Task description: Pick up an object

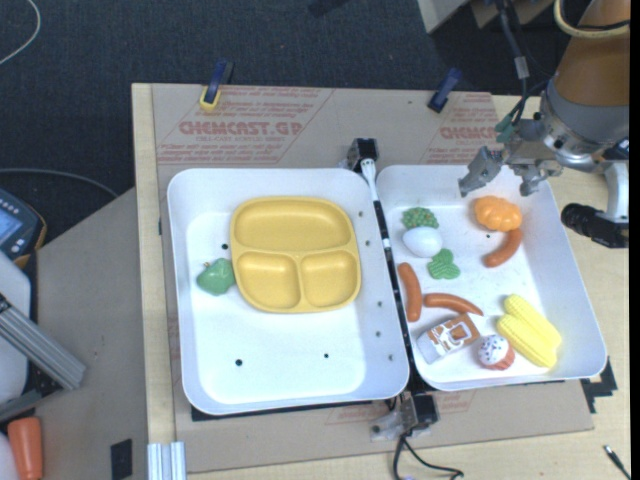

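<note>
The orange toy (496, 212) lies in the right bin (575, 298), its long axis roughly crosswise, blunt end toward the yellow tray (295, 253). Just above it hovers the pincer (508, 172), fingers spread apart, holding nothing, clear of the toy.

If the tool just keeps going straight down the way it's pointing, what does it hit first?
Probably bare floor of the right bin. The tool hangs over the bin's far end, with the orange toy just nearer the camera. From one slanted view depth is unclear, so it might graze that toy instead.
</note>
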You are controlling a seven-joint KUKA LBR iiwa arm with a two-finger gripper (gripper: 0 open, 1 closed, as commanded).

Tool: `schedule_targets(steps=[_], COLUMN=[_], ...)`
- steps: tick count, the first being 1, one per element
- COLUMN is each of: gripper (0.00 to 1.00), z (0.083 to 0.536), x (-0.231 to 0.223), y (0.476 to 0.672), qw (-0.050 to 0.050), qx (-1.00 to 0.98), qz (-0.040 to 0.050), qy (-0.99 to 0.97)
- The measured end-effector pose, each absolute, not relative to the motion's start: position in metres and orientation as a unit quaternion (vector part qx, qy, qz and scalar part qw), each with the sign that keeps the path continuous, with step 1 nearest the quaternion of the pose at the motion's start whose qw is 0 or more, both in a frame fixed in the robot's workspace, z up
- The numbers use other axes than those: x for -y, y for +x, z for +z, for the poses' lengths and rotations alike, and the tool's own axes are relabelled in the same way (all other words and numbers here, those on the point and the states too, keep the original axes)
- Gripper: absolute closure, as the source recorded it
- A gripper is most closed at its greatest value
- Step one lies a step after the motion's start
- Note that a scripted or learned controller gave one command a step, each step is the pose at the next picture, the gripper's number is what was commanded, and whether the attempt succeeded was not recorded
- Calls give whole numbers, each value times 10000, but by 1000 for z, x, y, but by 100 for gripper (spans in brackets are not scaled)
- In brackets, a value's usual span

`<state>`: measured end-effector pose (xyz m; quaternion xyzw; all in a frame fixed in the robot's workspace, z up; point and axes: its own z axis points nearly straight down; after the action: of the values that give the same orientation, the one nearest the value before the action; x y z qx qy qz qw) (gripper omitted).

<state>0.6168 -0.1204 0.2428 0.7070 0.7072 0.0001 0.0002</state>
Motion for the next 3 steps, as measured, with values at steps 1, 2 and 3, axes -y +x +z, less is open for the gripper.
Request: schedule_targets(steps=[1, 2, 3], gripper=[100, 100, 100], z=[254, 180, 208], x=[120, 57, -20], y=[618, 594, 533], qw=[17, -46, -33], qx=[-7074, -7089, -7098], qz=[11, -20, -3], qy=[7068, 7053, 7044])
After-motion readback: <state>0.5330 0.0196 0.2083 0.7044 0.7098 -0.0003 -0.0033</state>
